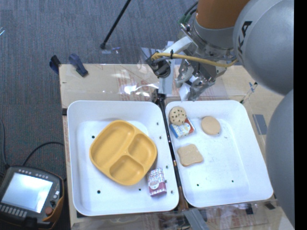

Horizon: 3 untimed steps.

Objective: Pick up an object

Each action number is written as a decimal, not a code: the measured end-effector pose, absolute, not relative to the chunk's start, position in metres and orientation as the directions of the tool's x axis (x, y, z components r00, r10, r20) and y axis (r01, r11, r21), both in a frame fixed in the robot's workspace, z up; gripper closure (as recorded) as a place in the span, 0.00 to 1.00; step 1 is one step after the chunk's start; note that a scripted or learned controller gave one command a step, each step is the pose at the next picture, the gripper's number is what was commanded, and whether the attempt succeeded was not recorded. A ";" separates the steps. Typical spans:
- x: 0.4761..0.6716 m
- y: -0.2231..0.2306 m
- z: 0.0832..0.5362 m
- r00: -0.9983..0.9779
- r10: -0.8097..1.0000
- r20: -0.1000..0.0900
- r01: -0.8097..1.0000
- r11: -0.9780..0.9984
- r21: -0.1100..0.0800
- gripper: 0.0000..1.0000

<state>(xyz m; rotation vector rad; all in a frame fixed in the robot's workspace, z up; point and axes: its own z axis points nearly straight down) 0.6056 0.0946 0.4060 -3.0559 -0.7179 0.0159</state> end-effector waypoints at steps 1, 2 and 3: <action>0.569 -0.002 0.471 0.876 0.482 -0.002 0.482 -0.876 0.001 1.00; 0.611 0.036 0.321 0.980 0.197 -0.018 0.197 -0.980 -0.001 1.00; 0.604 -0.029 0.434 0.971 0.239 0.001 0.239 -0.971 0.002 1.00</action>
